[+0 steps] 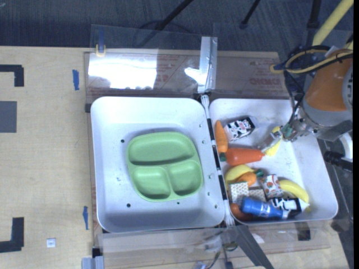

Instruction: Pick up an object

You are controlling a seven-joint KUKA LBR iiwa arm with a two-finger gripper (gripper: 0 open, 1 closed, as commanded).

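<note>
On the tabletop (45,150), two shallow white bins sit side by side: the left bin (106,122) holds a green divided plate (164,165), and the right bin (314,172) holds a heap of small toys along its left and near sides. Among them are an orange carrot (245,155), a black-and-white carton (240,127), a yellow banana (295,189), a blue bottle (261,207) and a small checkered box (239,191). The grey arm, with its orange band (330,88), reaches in from the right, and the hand (287,132) hangs over the upper middle of the right bin, just beside a small yellow piece (273,144) lying near the carrot's tip. Whether the hand is open or closed cannot be told at this size, and nothing is visibly held in it. As a judgement, the task is at its approach stage: no object has been lifted, every toy lies in the bin, and the descent, grasp and lift remain.
</note>
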